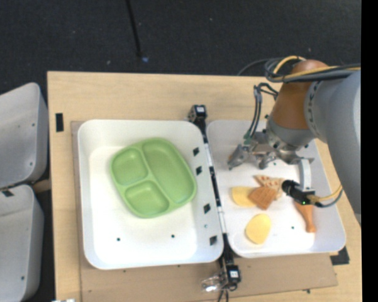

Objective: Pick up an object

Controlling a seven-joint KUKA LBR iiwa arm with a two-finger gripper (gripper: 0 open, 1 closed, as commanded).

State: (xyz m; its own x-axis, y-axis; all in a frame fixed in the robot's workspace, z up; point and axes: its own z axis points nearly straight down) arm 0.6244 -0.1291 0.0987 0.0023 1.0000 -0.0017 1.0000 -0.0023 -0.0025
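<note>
I see the gripper (251, 157) low over the upper part of the right bin (229, 137), its fingers (236, 158) spread apart with nothing between them. The food pieces lie just below it: a brown wedge (264, 194), a yellow slice (241, 197) touching it, a yellow oval (258, 229) and an orange stick (307, 217). In the left bin (94, 244) rests a green divided plate (152, 177).

Green divided plate (153, 177) in left bin (91, 244), end effector (253, 158) over right bin (330, 234)
</note>
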